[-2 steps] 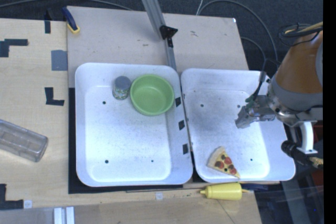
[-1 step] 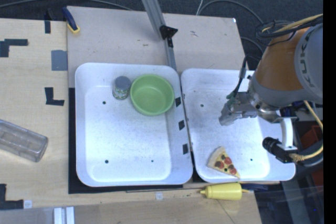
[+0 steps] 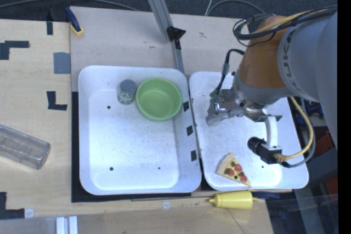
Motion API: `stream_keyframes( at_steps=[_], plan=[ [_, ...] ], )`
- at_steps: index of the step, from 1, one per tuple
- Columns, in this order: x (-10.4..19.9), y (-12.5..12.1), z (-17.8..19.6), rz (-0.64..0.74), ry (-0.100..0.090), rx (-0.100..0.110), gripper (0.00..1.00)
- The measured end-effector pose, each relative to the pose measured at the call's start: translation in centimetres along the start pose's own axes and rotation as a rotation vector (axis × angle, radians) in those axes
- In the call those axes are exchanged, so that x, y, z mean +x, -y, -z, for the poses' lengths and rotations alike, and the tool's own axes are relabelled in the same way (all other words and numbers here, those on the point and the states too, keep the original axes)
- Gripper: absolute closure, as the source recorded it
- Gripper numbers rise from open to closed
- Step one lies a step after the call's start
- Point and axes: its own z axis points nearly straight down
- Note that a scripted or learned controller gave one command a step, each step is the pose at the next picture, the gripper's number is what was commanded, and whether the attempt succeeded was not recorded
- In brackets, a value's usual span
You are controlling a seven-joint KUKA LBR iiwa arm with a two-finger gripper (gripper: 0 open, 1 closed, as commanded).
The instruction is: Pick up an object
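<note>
A pizza slice (image 3: 233, 169) with red toppings lies near the front edge of the right bin (image 3: 290, 175). In the left bin (image 3: 131, 167), a green bowl (image 3: 158, 98) sits at the back, with a small grey-topped can (image 3: 126, 91) touching its left side. My gripper (image 3: 216, 112) hangs over the left part of the right bin, behind the pizza slice and apart from it. The arm's orange band and grey wrist cover the bin's back right. I see nothing between the fingers.
A yellow mustard bottle (image 3: 231, 200) lies on the bench just in front of the right bin. A clear plastic container (image 3: 21, 146) rests at the far left. A grey metal pole (image 3: 159, 3) slants across the back.
</note>
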Motion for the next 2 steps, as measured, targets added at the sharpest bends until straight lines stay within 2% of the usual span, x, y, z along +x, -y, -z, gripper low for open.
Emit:
stream_keyframes(
  at_steps=[1,2],
  plan=[
    [4.8,-2.7,0.8,-0.001,0.0,-0.002,1.0],
    [10.9,-4.7,0.8,-0.001,0.0,-0.001,1.0]
  ],
)
